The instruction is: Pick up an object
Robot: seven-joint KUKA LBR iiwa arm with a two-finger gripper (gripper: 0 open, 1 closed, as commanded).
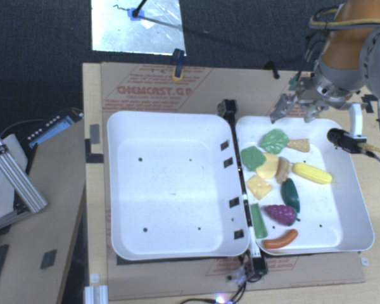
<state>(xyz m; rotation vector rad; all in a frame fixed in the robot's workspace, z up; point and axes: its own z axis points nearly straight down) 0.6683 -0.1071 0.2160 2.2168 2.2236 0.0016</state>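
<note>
**Arm above right bin's back edge, nothing gripped**

Going left to right: you have the left bin [171, 182] sitting on the desk [50, 170], white and shallow. Black clips run down the seam where it meets the right bin [348, 227].

All your objects sit in the right bin, bunched toward its left half. Nearest the seam: a green strip [258, 220] lying along the left wall, a green leafy piece [253, 156], a yellow cheese wedge [259, 186]. Next over: a second green leaf [275, 140] at the back, a purple grape bunch [280, 214], an orange sausage [280, 238] at the front. Then a dark green pepper [291, 194], a tan wedge [299, 145], a yellow corn cob [312, 173].

Far right: the gripper [296, 109] hangs over the bin's back rim, near the tan wedge but apart from it. Its fingers look spread, released, with nothing between them.
</note>
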